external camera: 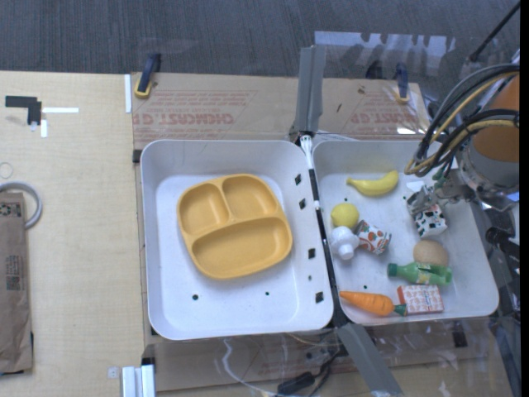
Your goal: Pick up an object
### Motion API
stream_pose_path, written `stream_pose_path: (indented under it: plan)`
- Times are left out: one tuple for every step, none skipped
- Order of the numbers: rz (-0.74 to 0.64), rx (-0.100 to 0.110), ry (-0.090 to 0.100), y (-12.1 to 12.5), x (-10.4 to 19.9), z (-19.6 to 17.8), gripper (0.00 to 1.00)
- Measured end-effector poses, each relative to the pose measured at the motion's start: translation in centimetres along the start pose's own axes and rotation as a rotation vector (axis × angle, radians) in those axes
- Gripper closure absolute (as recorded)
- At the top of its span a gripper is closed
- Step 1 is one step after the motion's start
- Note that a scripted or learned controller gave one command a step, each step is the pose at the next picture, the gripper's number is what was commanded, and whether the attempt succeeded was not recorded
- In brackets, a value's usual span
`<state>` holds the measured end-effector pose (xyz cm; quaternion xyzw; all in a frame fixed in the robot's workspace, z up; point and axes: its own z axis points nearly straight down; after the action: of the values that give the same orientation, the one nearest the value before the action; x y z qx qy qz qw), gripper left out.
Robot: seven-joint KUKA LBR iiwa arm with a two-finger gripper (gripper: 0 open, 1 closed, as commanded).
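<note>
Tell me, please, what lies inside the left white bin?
Inside the left bin lies one yellow divided plate, its compartments bare. Whatever is beneath the plate is covered.

camera view: fixed overhead | slanted down | both white bins (157, 246) in frame | arm (496, 139) at right

Arm (496, 151): grey body, rounded orange band above the wrist. Bundle of black and yellow cables (450, 126) loops from the upper right along the arm toward the wrist. Gripper (427, 198): small metallic grey assembly, detail too blurred to make out.
</note>
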<state>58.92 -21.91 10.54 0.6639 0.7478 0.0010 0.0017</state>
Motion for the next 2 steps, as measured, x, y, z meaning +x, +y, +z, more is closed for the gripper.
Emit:
stream_pose_path:
  plan:
    - [0.023, 0.005, 0.0, -2.5, 5.4, -13.1, 1.0]
    - [0.223, 0.007, 0.0, 1.0, 7.3, -2.9, 1.0]
